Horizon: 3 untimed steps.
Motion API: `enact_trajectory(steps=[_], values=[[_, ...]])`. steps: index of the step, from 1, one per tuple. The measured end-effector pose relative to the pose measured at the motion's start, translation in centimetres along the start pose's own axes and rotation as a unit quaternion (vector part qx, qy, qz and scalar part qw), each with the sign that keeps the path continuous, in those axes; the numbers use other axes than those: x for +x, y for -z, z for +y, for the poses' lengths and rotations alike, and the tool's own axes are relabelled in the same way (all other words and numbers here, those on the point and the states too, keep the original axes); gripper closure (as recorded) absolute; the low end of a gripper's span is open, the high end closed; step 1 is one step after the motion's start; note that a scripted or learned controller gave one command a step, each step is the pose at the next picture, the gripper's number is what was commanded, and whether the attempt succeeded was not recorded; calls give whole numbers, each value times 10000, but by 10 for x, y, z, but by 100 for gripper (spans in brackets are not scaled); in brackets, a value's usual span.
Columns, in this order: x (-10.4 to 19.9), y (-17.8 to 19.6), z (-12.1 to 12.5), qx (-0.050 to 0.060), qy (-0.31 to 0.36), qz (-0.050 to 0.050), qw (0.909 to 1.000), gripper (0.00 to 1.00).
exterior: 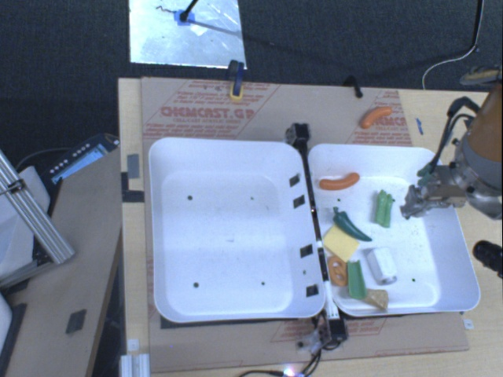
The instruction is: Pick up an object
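Observation:
The right bin [448,289] holds several small toy foods: an orange sausage [339,181], a light green piece [383,208], a dark green pepper [351,227], a yellow wedge [341,244], a white cylinder [383,265], a green stick [356,280], an orange slice [337,271] and a tan piece [376,298]. My gripper [414,206] hangs over the right part of this bin, just right of the light green piece, with nothing visibly between its fingers.
The left bin [228,226] lies beside it, split off by a black-clipped divider [313,218]. Another orange sausage [376,117] rests on the cardboard behind the right bin. A yellow and blue clamp [235,81] sits at the bench's back edge.

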<state>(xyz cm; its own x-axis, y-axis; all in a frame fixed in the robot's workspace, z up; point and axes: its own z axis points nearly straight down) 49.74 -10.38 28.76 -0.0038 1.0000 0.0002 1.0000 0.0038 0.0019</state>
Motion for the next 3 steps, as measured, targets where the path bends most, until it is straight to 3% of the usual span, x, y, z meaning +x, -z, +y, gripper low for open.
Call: enact_trajectory(steps=[1, 2, 3], values=[[113, 120, 21, -77, 64, 20, 9999, 100], [168, 125, 86, -24, 32, 6, 10000, 100], [215, 139, 174, -21, 21, 6, 10000, 100]])
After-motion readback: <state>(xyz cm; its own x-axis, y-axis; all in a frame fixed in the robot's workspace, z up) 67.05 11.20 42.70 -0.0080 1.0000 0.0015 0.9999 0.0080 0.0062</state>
